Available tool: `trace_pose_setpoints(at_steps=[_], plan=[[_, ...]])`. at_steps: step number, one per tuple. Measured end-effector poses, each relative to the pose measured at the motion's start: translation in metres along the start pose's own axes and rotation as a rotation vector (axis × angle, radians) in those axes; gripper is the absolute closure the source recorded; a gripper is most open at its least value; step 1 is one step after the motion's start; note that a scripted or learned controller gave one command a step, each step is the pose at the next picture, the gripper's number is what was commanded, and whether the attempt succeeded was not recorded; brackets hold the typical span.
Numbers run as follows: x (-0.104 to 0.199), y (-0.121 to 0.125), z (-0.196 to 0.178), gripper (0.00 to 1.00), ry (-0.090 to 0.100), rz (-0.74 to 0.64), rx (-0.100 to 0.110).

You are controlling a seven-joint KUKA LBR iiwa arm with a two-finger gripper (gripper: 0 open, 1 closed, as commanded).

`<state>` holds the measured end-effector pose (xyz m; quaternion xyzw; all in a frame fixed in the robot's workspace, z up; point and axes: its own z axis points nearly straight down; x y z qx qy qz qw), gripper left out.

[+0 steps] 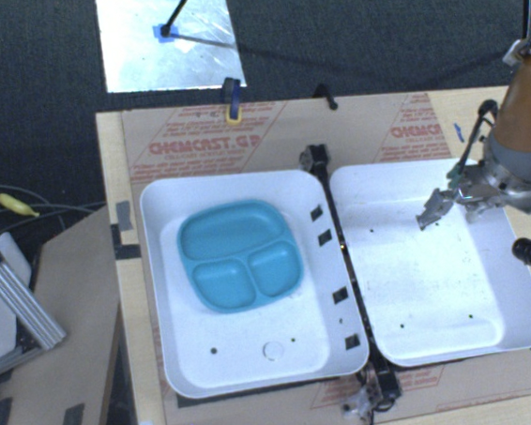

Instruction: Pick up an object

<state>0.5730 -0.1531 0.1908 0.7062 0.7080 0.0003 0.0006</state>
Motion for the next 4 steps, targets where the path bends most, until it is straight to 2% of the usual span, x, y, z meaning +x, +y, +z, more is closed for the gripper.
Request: trace_pose_setpoints(at_steps=[1, 2, 3, 4], plan=[[0.111, -0.015, 0.001, 0.0, 0.005, -0.012, 0.002], [0.24, -0.036, 0.007, 0.0, 0.004, -0.011, 0.002], [0.262, -0.04, 0.085, 0.0, 0.001, 0.003, -0.011], [0.281, -0.012, 0.097, 0.0, -0.002, 0.002, -0.017]])
